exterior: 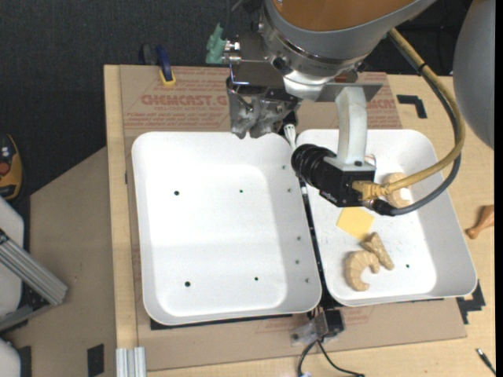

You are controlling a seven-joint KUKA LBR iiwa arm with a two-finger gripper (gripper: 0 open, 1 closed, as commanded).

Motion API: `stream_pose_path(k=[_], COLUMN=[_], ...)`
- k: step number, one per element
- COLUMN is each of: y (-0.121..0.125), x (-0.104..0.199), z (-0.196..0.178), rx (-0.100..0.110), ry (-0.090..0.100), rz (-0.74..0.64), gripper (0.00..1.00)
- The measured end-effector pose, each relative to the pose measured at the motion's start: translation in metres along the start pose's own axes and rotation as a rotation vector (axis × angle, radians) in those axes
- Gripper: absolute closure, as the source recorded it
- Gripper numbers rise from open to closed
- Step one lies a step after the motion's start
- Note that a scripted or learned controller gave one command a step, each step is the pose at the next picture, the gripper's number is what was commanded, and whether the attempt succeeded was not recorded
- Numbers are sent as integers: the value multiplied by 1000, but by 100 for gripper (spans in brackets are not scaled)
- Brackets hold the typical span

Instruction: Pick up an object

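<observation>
Two smooth white bins [212, 234]; tan croissant [360, 269], yellow wedge [355, 222] | gripper [259, 120] state unclear

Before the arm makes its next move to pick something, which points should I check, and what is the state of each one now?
1. Things to pick lie in the right bin: ok; a croissant, a yellow block and a tan piece.
2. Tool over a target: not ok; it hangs at the far rim of the left bin, away from the things.
3. Tool grip state: cannot tell.
4. Things apart from each other: not ok; the tan piece touches the croissant.
5. Cable off the targets: not ok; it crosses the right bin above them.
</observation>
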State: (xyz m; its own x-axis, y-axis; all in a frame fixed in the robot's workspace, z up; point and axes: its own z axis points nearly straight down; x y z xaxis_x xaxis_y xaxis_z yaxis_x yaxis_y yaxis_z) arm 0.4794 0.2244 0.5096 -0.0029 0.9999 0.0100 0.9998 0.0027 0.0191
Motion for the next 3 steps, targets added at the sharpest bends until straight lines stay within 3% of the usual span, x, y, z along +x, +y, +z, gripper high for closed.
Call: stream_pose_path(k=[1, 2, 3], y=[-4, 1, 29], x=[-1, 0, -2], z=[132, -36, 141], rx=[32, 0, 35], ry=[-16, -1, -18], rz=[4, 1, 6], gripper=[100, 100, 100])
